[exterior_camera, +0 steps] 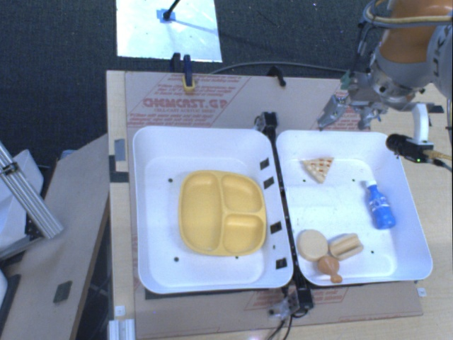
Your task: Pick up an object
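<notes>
My gripper [348, 114] hangs above the far edge of the right bin [410, 261], its two fingers spread open and holding nothing. Below it in that bin lie a triangular waffle-like wedge [318, 167], a blue bottle with a white cap [379, 205], a round tan disc [311, 244], a small bread roll [345, 246] and a small brown drumstick-shaped piece [330, 267]. The left bin [152, 190] holds a yellow divided plate [221, 212].
A black divider with clips [274, 190] runs between the bins. A blue and yellow clamp [187, 72] sits on the cardboard sheet behind the left bin. A shiny square plate [167, 18] lies on the dark floor beyond.
</notes>
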